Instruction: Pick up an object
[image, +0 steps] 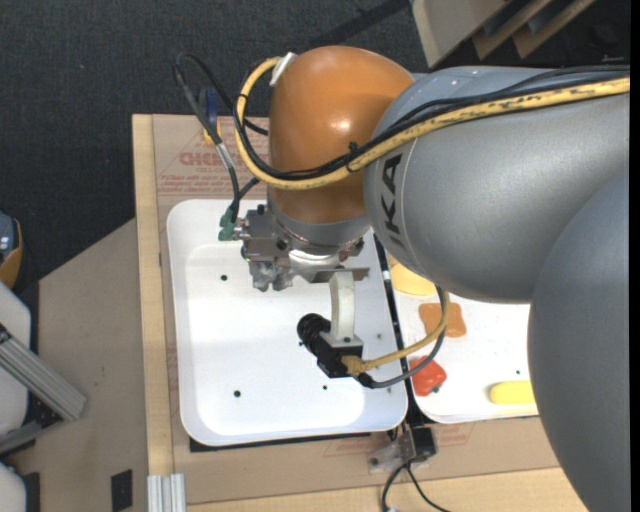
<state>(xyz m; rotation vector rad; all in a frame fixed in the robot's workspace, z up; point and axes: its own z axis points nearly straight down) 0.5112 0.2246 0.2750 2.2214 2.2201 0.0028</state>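
Since the gripper (268, 268) hangs low over the nearer bin (215, 400), and I cannot tell whether it is clenched or released, that is worth settling before any descent. Directly beneath and around it the bin floor looks bare white, so closing here would likely catch nothing. Things to pick lie in the neighbouring bin (470, 412), back toward the arm's side. A pale yellow piece (408, 280) is nearest, then an orange piece (455, 322) and a red object (430, 377), with a yellow object (512, 393) farthest. Better to aim there, centred over one item and away from the bin wall.
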